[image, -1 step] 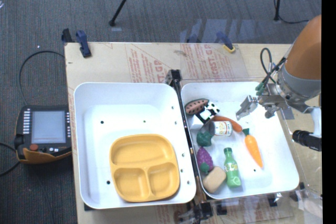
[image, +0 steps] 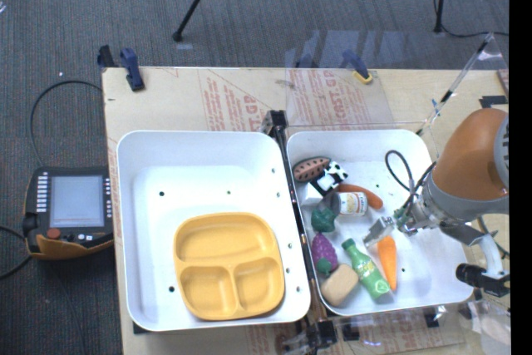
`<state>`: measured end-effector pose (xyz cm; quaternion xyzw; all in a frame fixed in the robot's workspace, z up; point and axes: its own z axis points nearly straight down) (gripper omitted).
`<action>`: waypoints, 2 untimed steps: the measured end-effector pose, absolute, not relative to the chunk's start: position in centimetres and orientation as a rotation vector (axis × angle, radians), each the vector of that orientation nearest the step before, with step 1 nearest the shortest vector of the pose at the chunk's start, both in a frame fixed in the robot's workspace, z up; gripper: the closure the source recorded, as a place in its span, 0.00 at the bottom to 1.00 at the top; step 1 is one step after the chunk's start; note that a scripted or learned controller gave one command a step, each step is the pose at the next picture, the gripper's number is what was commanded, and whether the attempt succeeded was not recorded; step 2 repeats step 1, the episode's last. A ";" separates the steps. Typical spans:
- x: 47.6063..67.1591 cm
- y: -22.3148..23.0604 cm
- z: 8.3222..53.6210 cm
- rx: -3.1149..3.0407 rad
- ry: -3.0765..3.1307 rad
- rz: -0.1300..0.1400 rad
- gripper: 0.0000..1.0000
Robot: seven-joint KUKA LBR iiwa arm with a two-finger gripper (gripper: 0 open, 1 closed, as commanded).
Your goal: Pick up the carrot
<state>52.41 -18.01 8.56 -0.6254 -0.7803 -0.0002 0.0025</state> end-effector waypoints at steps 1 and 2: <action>52.3 -18.4 9.5 -1.980 -2.431 -0.001 1.00; 52.3 -18.4 9.5 -1.980 -2.431 -0.001 1.00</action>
